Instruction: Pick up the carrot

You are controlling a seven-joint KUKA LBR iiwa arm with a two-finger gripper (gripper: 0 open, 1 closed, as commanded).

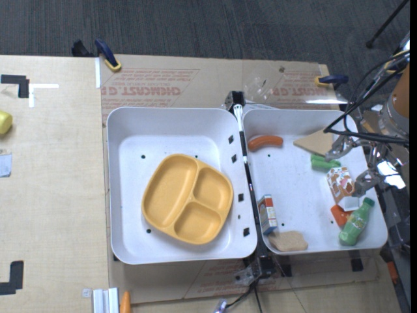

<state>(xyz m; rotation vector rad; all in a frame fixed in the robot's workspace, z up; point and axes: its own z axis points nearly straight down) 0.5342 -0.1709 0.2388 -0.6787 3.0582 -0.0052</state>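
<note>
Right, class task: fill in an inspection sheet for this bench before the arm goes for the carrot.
Surface: left bin and right bin, side by side on cardboard.
Job's things: carrot, orange piece in the right bin beside the green bottle, partly hidden.
Clutter: yellow plate in the left bin; sausage, small box, bread slice, packet in the right bin.
Gripper: gripper over the right bin's right side.
Cables: black cables by the arm.
Surroundings: blue clamps; dark floor.
</note>
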